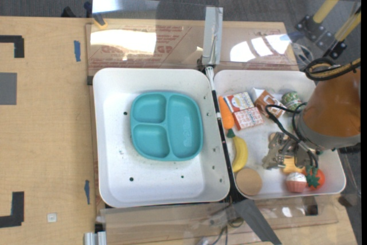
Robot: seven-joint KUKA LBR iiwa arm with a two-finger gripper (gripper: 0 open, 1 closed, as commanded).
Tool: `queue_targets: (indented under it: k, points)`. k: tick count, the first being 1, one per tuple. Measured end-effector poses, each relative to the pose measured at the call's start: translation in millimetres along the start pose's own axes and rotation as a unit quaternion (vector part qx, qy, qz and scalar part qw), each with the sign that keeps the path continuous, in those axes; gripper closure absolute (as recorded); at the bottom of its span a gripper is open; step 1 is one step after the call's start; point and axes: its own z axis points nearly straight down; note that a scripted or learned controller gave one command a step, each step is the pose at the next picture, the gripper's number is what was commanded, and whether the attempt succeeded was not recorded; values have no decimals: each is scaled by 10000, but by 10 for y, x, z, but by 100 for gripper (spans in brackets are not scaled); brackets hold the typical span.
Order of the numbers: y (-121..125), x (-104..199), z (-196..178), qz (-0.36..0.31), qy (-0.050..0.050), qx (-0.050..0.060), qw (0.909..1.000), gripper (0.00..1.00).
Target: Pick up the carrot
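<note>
Orange band (338,106) looms highest; my gripper (280,153) hangs in the right bin (338,181), carrot (225,115) well apart; jaw state: I cannot tell.

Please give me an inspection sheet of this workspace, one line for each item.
Surface: two white bins side by side on a brown bench.
Job's things: carrot at right bin's left wall, untouched.
Clutter: teal divided plate in left bin; banana, round brown disc, small cartons in right bin.
Grippers: hand low in right bin, apart from carrot.
Cables: black cable above the arm.
Surroundings: grey carpet, clear panels.
</note>
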Motion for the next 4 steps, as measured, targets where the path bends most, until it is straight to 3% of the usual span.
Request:
queue_targets:
  k: [1,3,4]
  points:
    - [-462,-73,-378,-933,59,3,9956,100]
    - [-978,-212,-1072,-48,59,11,10000,100]
    - [-971,-222,-1261,-533,53,10,9986,100]
